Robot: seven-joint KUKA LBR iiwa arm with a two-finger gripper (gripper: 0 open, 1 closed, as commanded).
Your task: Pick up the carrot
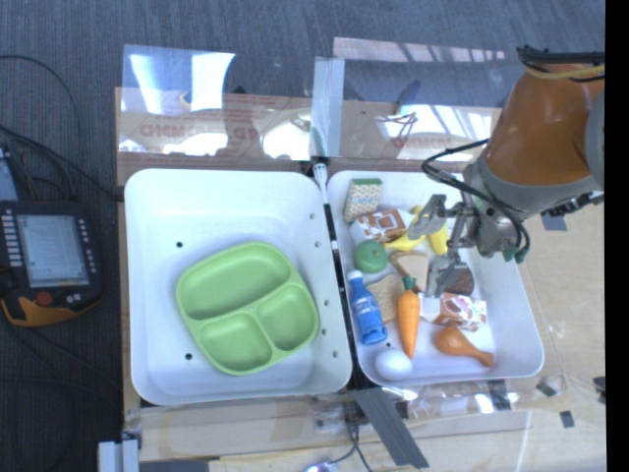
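Beside the carrot [408, 322]: blue bottle [366, 309], white egg [393, 364].

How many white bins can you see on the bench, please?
2, side by side: the left bin holds a green divided plate, and the right bin holds the carrot among other toy food, with the claw above it.

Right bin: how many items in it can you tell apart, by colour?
Counting what can be told apart in the right bin:
Orange: 2, the carrot and a drumstick-shaped toy
Green: 1, a round piece
Blue: 1, a bottle
White: 1, an egg
Total: 5; the items under the gripper are too cluttered to sort.
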